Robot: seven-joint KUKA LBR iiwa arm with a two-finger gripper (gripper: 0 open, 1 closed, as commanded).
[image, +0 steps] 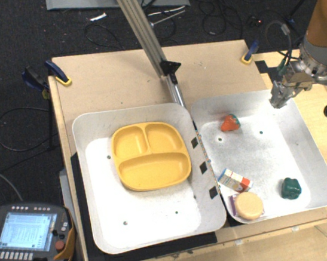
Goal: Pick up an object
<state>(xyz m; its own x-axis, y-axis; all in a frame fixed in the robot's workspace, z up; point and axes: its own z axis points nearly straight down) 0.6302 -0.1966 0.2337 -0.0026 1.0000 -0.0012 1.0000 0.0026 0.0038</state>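
Yellow three-compartment plastic plate (151,155) lies flat in left white bin (104,225). Right white bin (274,141): round tan disc (249,205) in near-left corner, small carton (234,179) beside it, long axis diagonal; green lump (290,188) near-right; red-orange piece (230,123) far-left. Tool (279,97) over far-right rim; grip state: cannot tell.

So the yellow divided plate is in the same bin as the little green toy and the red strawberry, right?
Not quite. The camera view shows the yellow divided plate alone in the left bin; the green toy and red strawberry lie in the right bin.
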